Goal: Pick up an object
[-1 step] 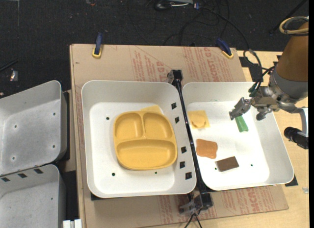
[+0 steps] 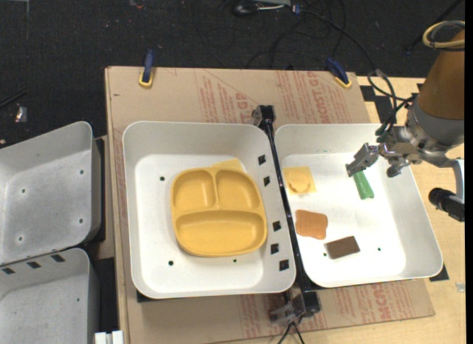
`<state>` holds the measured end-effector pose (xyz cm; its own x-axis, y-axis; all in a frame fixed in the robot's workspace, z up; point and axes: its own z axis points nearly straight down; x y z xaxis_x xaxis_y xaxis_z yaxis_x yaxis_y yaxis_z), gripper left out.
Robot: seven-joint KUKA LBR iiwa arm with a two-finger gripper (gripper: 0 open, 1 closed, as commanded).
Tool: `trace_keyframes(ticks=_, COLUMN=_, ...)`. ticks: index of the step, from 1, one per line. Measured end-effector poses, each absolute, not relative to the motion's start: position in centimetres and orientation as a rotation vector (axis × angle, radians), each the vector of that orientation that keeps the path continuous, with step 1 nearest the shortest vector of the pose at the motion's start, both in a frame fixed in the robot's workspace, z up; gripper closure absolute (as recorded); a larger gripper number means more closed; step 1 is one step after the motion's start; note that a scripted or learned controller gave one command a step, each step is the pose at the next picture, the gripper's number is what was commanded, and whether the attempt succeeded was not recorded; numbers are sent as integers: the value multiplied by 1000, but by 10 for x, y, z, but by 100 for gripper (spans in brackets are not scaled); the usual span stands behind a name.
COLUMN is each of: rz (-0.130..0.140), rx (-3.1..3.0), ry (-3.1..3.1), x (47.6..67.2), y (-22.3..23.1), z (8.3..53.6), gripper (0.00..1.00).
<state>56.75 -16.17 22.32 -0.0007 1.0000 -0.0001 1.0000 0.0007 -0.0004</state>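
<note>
In the right bin (image 2: pixel 403 250) lie a pale yellow piece (image 2: pixel 299 180), an orange piece (image 2: pixel 311 224), a brown rectangular piece (image 2: pixel 342 247) and a small green stick (image 2: pixel 363 186). My gripper (image 2: pixel 373 169) hovers over the bin's upper right part, fingers spread apart, with nothing seen between them. The green stick sits just below the left fingertip (image 2: pixel 357 163); I cannot tell whether they touch. The arm comes in from the right edge.
A yellow divided plate (image 2: pixel 219 211) rests in the left bin (image 2: pixel 140 187). A black divider (image 2: pixel 277 187) runs between the two bins. Cables hang by the wrist at the right. Spare white bins (image 2: pixel 44 180) lie at the left.
</note>
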Motion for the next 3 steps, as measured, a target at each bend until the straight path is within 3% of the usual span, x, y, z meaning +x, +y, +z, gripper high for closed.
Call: trace_keyframes(ticks=3, rz=3, rx=-2221, ry=-2218, x=561, y=-154, z=90, gripper=0)
